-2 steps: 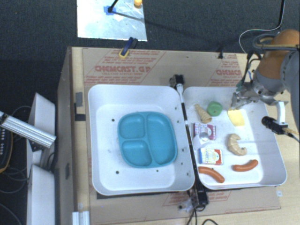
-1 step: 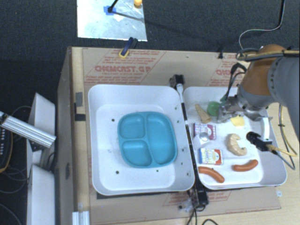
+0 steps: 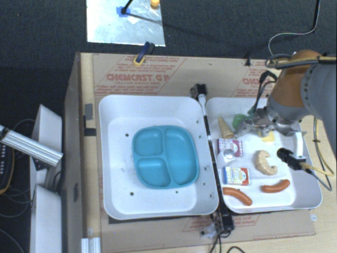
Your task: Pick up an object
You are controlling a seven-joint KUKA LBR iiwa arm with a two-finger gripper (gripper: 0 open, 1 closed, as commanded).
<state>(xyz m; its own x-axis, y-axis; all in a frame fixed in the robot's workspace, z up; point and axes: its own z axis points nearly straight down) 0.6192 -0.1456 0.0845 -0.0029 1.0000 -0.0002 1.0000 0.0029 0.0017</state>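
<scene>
Cone (image 3: 225,127) in right bin (image 3: 310,194), long axis up-down, tip toward the top; jaws' (image 3: 251,124) state impossible to tell.

blue divided tray (image 3: 165,156) lies in left bin (image 3: 113,141).

Dark carpeted floor (image 3: 42,30) surrounds the tabletop (image 3: 158,73) — a brown board printed with red lettering. On the floor beyond it lies a shiny metal sheet (image 3: 113,20). At the left edge stand white panels (image 3: 45,141) and a silver rail (image 3: 31,146) — cables (image 3: 10,194) trail beneath.
</scene>
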